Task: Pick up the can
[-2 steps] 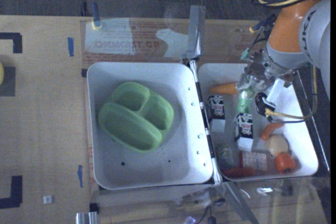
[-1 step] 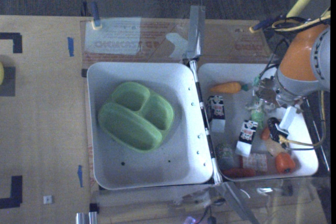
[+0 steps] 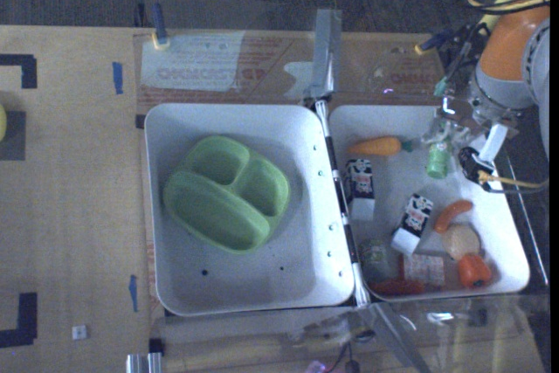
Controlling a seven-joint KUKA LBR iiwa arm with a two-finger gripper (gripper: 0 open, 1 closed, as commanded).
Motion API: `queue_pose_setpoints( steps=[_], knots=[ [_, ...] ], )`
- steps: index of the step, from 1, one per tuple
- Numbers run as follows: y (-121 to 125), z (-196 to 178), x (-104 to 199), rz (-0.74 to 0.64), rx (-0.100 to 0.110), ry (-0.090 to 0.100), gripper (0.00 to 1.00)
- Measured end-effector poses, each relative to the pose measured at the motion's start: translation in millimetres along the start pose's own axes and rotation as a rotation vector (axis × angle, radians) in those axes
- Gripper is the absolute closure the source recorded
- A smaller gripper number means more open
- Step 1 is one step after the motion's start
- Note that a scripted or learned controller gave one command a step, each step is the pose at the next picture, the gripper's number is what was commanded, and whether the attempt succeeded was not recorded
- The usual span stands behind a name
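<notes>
A grey robot arm with an orange band point(image 3: 515, 48) reaches in from the upper right of the frame, its gripper point(image 3: 439, 155) lowered over the upper part of the right bin point(image 3: 515, 262). A small green can point(image 3: 437, 160) sits right at the gripper's tip, upright or nearly so, but the glare and blur there make it impossible to tell whether the can is actually clasped or how wide the tool stands. Just left of the can lies an orange carrot point(image 3: 377, 146), pointing toward the divider between the bins. Below it, against the right bin's left wall, stands a black-and-white carton point(image 3: 360, 179), and a second carton of the same pattern point(image 3: 414, 219) lies tilted near the bin's centre. A small sausage point(image 3: 452, 215) rests just right of that second carton. Several mixed items, among them an orange-red piece point(image 3: 472, 270) and a pale round one point(image 3: 463, 240), crowd the lower right corner. The left bin point(image 3: 175, 275) holds a green divided plate point(image 3: 226, 192), set slightly above its centre.
</notes>
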State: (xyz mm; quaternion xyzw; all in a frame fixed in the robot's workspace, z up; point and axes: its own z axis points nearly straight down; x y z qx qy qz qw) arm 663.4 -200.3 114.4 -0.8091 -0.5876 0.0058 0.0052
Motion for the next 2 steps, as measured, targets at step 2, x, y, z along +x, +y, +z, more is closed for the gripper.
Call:
queue_pose_setpoints(
  steps=[2],
  knots=[
    [-27, 23, 81, 0.323, -0.018, -0.01, 1.0]
  ],
)
